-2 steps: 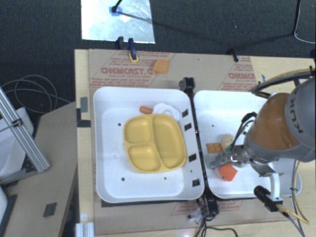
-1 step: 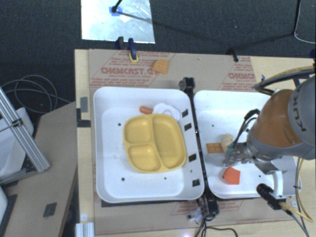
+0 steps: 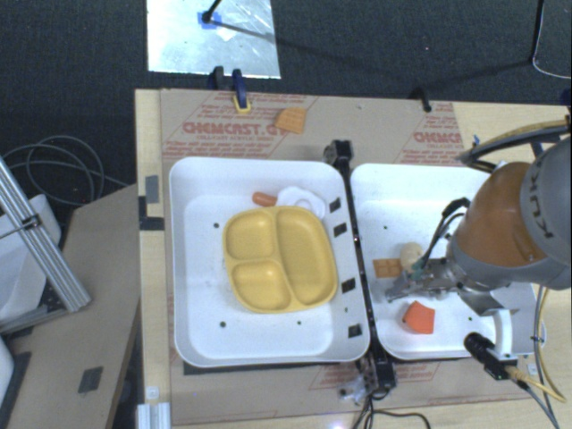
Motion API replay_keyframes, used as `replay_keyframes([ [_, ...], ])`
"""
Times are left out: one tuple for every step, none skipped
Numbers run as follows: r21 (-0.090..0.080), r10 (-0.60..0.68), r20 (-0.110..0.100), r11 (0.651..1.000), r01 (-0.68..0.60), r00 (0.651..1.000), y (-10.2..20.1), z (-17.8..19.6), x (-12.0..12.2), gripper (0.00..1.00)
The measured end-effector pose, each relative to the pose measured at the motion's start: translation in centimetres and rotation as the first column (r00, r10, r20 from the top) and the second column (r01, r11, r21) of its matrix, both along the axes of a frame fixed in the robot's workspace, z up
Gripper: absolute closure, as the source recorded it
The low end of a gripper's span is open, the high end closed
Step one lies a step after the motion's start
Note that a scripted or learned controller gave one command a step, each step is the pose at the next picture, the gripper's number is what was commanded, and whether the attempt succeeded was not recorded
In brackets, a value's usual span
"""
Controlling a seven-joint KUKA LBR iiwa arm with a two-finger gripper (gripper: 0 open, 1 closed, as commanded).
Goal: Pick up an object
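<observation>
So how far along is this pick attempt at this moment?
Done: the arm has reached into the right bin, and the gripper sits low among a tan block, a pale round object and an orange block. In hand: nothing visibly; no object shows between the fingers. Left: close on one item and lift it. The yellow divided plate lies untouched in the left bin.

From my station the feed is evenly lit from above and fairly bright. The white bins [image 3: 268, 172] wash out slightly, and left of the gripper [image 3: 399, 286] shadows are soft and short. The foil sheet [image 3: 213, 23] far up-left glares. Detail is soft throughout, the arm [image 3: 509, 222] mildly blurred.
</observation>
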State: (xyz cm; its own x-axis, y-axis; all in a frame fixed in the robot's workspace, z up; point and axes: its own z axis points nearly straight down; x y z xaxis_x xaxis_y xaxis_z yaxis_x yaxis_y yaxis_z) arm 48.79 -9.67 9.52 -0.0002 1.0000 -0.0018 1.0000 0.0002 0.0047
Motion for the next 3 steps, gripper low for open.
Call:
replay_keyframes([
  [-0.009, 0.0, 0.015, 1.0, 0.0, 1.0, -8.4, 11.1, 7.9, 0.0],
  [-0.005, 0.002, 0.01, 1.0, -0.002, 1.0, -6.3, 0.6, 4.7, 0.0],
  [0.001, 0.008, 0.004, 1.0, -0.008, 1.0, -4.8, -1.0, 13.3, 0.0],
])
